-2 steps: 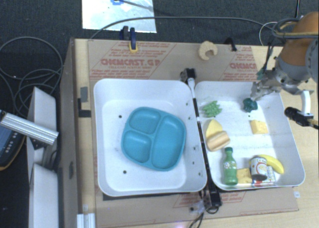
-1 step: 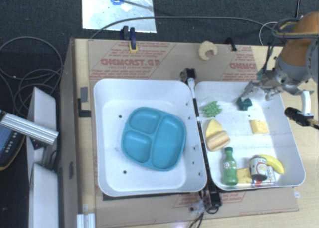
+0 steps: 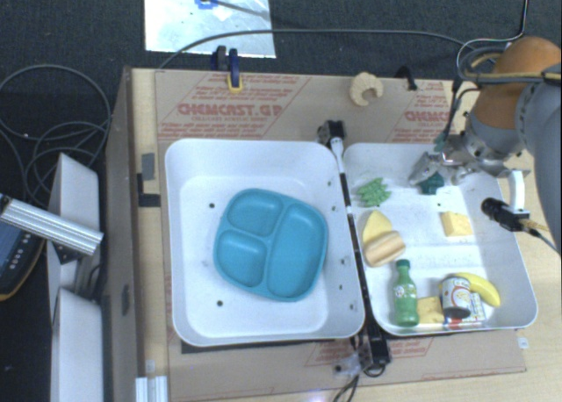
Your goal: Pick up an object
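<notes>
My gripper (image 3: 433, 172) hangs over the far part of the right bin (image 3: 518, 299). A small teal object (image 3: 432, 184) sits right at its tip, and I cannot tell whether it is gripped. Further in the same bin lie a green leafy piece (image 3: 372, 190), a yellow and tan wedge (image 3: 381, 239), a pale yellow slice (image 3: 455, 224), a green bottle (image 3: 405, 292), a can (image 3: 456, 297) and a banana (image 3: 483, 287).
The left bin (image 3: 198, 172) holds a blue divided plate (image 3: 270, 243). A central divider (image 3: 345, 207) separates the bins. On the bench behind them rest a beige ring-shaped piece (image 3: 366, 89) and a blue and yellow clamp (image 3: 230, 65).
</notes>
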Controlling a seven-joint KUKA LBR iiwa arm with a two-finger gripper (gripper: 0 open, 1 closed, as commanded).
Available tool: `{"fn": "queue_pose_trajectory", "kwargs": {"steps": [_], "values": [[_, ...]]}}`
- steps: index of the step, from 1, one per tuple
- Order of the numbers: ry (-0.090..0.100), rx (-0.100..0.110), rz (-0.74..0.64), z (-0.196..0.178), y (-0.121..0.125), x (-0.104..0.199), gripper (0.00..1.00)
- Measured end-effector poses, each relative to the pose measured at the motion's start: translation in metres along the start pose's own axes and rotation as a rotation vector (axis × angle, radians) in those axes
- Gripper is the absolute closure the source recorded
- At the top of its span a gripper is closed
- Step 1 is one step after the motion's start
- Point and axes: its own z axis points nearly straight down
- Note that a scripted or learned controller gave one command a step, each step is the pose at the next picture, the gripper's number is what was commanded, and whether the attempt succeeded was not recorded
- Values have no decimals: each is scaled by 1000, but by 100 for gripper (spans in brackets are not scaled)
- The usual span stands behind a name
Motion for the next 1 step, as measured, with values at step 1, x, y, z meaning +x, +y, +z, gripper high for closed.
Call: {"fn": "queue_pose_trajectory", "kwargs": {"steps": [1], "values": [[-3, -4, -3, -12, 1, -1, 100]]}}
